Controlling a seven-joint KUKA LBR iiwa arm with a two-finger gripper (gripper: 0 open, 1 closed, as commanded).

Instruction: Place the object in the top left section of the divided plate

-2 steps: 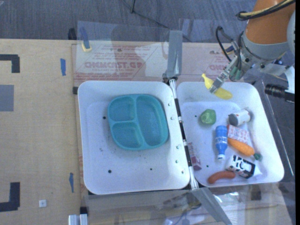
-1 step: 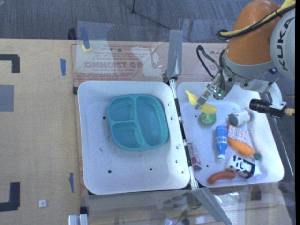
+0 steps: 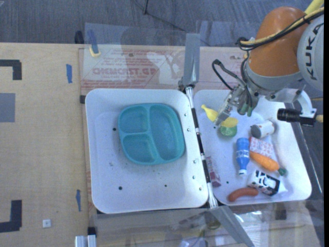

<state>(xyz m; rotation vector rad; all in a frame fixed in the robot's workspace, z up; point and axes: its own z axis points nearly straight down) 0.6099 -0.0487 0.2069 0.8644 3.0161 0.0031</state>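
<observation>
Left of the metal divider strip that runs between the two white bins, the left bin holds a teal divided plate, lying flat near that bin's middle with its three sections bare. Right of the divider, the right bin holds the loose things: a yellow banana-shaped toy closest to the divider, a small green round piece just beside it, a blue bottle with a white cap farther right, then a white cylinder, an orange carrot-like toy lying on a red-and-white patterned packet, a black-and-white packet and a reddish sausage-shaped toy toward the bin's near edge. A thin pinkish stick lies right against the divider. The gripper hangs over the banana toy and the green piece, its grey fingers pointing down toward them; how wide the jaws stand cannot be told from this slant, and nothing is seen clamped between them. Behind it rises the arm with its orange band, and the letters "KUK" read on its grey casing at the far right of the divider. Beyond the divider's far end a taped sheet on the bench carries faded red print, too blurred to read.
</observation>
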